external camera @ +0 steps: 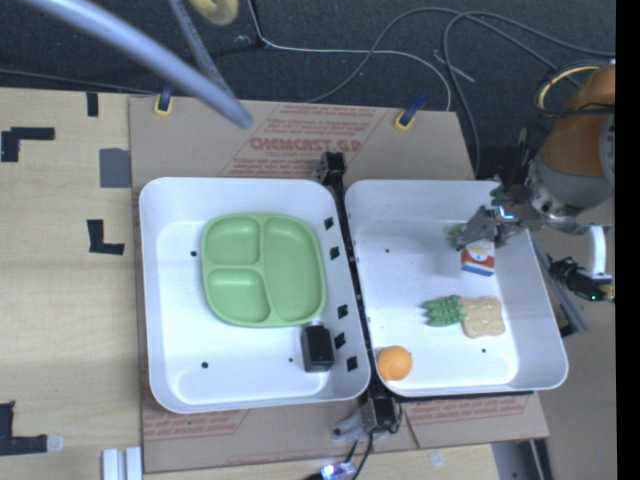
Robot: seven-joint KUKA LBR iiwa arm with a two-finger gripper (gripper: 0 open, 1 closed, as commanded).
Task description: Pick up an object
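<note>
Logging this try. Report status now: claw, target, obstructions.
Claw low over right bin, far side; grip state unclear. Small red, white and blue carton directly beneath, not seen lifted. Green toy, tan toy, orange ball lie nearer, apart.

The light wooden tabletop (60, 298) carries a printed cardboard sheet (300, 133), on which two shallow white bins, left bin (165, 368) and right bin (530, 368), sit touching side by side.

Green divided plate (264, 269), orange ball (394, 363), black block (317, 348), white bins (160, 298).
</note>
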